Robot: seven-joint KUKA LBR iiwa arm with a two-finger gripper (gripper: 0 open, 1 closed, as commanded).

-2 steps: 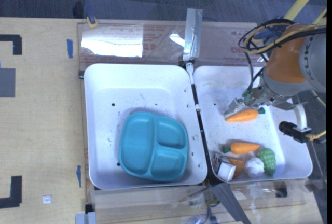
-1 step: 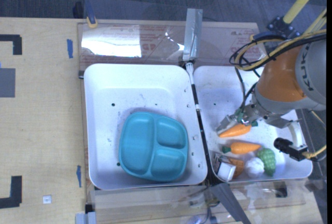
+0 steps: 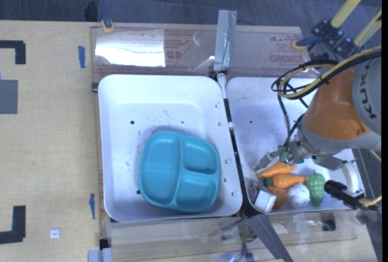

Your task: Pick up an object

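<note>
My gripper (image 3: 276,159) reaches down into the right bin (image 3: 254,109), low at its near side, with the orange-banded wrist above it. It hovers at or touches the top of a pile of small toys. Right under it lies an orange carrot (image 3: 280,168), and a second orange carrot (image 3: 290,181) lies just below that. A green leafy toy (image 3: 315,187) and a white lump (image 3: 298,195) sit to the right of the carrots. I cannot tell whether anything is between the jaws; the wrist hides part of the pile.
The left bin (image 3: 121,91) holds a blue divided plate (image 3: 180,173) in its near half. A small white and dark piece (image 3: 264,199) lies at the right bin's near left corner. The divider wall (image 3: 229,127) runs between the bins.
</note>
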